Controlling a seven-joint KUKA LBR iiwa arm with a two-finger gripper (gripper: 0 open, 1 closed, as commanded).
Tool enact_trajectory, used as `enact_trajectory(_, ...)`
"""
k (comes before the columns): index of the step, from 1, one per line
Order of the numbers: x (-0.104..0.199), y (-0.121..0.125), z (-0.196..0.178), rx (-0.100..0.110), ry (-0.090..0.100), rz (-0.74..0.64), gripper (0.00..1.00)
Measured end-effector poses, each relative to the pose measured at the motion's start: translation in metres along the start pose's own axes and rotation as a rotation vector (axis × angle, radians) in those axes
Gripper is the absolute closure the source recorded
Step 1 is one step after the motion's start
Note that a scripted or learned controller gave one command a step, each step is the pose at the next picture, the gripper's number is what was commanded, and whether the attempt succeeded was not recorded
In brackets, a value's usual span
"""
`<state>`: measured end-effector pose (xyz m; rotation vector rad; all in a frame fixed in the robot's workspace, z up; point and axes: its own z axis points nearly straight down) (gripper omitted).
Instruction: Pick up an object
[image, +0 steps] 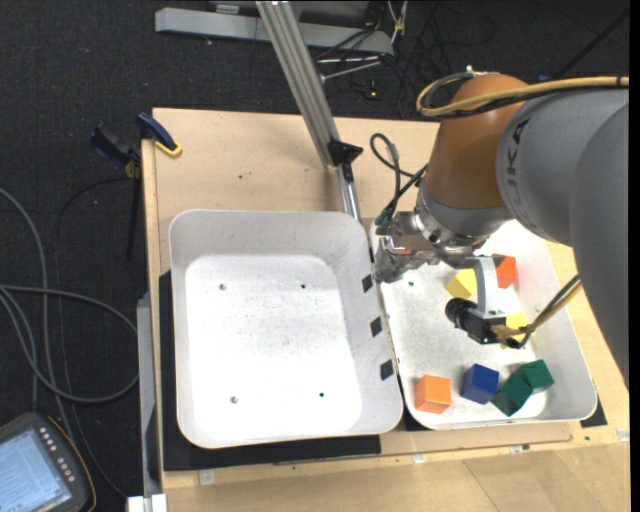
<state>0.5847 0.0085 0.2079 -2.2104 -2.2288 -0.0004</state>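
Note:
The right bin (565, 400) holds several small blocks: an orange one (433, 392), a blue one (480, 383), two green ones (536, 375) (511, 397), a yellow one (462, 285), a second orange one (506, 271) and a small yellow one (516, 323). My gripper (393, 254) hangs low at the upper left of this bin, close to the wall shared with the left bin. It is left of the yellow block and apart from it. The wrist hides what lies under the gripper.
The left bin (190, 300) stands beside the right one. A slanted metal pole (305, 80) crosses the bench behind the bins. Cables and a black part (470, 318) hang from the wrist over the right bin. A blue clamp (150, 130) sits at the bench's far left corner.

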Motion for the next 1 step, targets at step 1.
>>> enact_trajectory(1,0.0571,-0.0218,-0.0086,0.000,0.000,-0.001,1.00)
